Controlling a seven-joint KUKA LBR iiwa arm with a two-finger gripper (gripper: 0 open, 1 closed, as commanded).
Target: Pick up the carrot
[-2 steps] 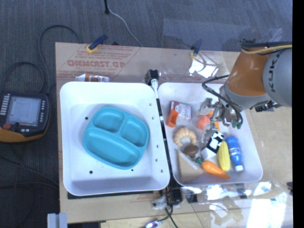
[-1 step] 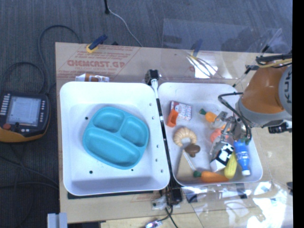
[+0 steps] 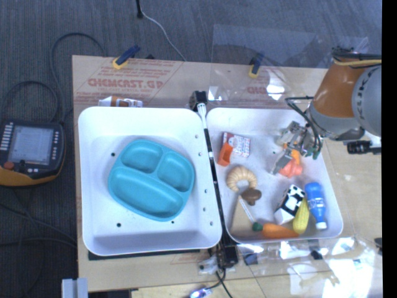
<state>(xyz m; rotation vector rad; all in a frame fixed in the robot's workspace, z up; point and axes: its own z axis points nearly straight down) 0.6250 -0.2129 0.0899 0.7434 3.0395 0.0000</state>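
The carrot (image 3: pixel 277 230) is orange with a green tip. It lies flat along the front wall of the right bin (image 3: pixel 214 185), pointing right. My gripper (image 3: pixel 286 159) hangs over the bin's right middle part, well behind the carrot and apart from it. A small orange object (image 3: pixel 294 165) sits right against the gripper's tip; whether it is held cannot be made out.
Around the carrot lie a yellow corn cob (image 3: pixel 301 216), a blue bottle (image 3: pixel 316 204), a black-and-white carton (image 3: pixel 291 203), a brown mushroom (image 3: pixel 251 195) and a croissant (image 3: pixel 240 177). A red-and-white packet (image 3: pixel 236 145) lies at the back left. The left bin holds a blue divided plate (image 3: pixel 152 177).
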